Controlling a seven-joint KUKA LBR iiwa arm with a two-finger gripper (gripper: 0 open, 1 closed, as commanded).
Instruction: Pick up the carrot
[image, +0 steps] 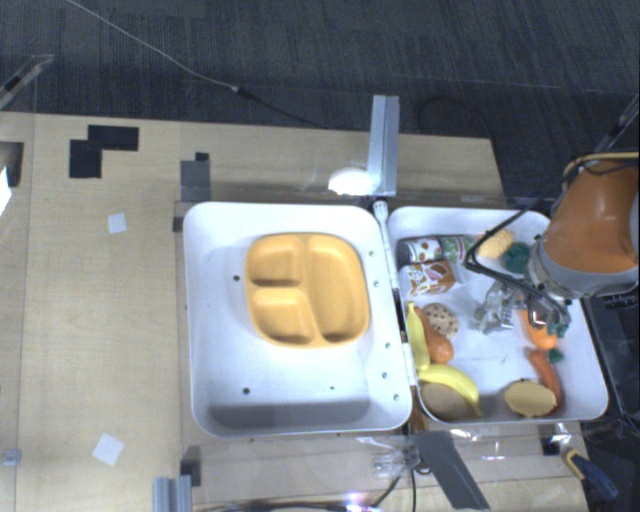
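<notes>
The arm reaches in from the right over the right bin (596, 400), its orange band above the wrist covering that bin's far right corner. The hand (520, 312) hangs low in the middle right of the bin, over bare white floor, with metal parts spread toward the left. Whether it is wide or closed I cannot tell from this slant, and nothing shows between its tips.

The carrot (541, 334) — an orange piece with a green end — lies just right of the hand, partly under the wrist. A second, redder long piece (547, 371) lies nearer, by the bin's right wall, so which one the task means is not fully certain.

Other play food crowds the bin: a can (433, 250) and a carton (430, 278) at the far left, a cookie (440, 320), a banana (448, 381) and a potato (531, 398) along the near side. The left bin (215, 400) holds a yellow divided plate (304, 288).

I judge the hand is placed low because a grasp is being tried — the carrot looks not yet lifted
</notes>
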